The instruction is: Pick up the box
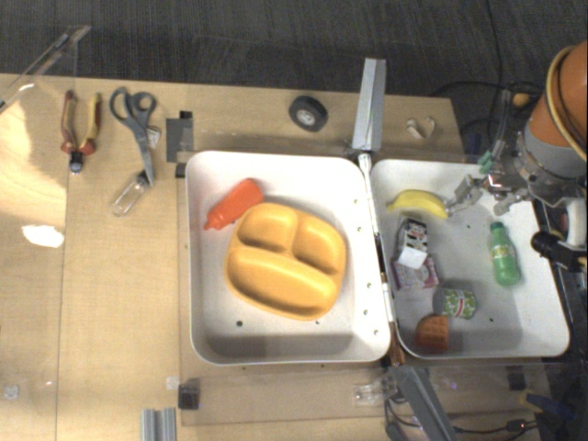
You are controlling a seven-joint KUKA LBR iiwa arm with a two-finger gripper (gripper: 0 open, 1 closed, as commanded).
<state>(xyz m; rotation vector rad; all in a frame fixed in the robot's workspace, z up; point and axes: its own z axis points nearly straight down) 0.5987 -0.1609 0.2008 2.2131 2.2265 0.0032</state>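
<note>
Box [414, 237] is lying in the right bin [555, 336], in its left half near the wall shared w/ the left bin [276, 165]. It is resting partly on a pale wrapper [415, 272], w/ the banana [418, 203] just above it in the view.

Gripper [470, 191] is hovering over the upper middle of the right bin, at the banana's right tip, the arm coming in from the right. Nothing is showing in its grasp. Whether it is open or closed: can't tell at this res.

Key relation: the box is sitting to the view's lower left of the gripper, near but apart, w/ the banana's right end lying close to that path. The box's long axis is running approx. top to bottom of the view, tilted slightly. So, as a judgement, the next move is calling for a short shift left and toward the view's bottom, then a descent closing across the box's narrow width, i.e. left-right.

Risk, judged: the banana and wrapper are crowding the box on two sides and could get clipped. The green bottle [503, 254] and the can [457, 302] are lying well clear on the other side.
</note>
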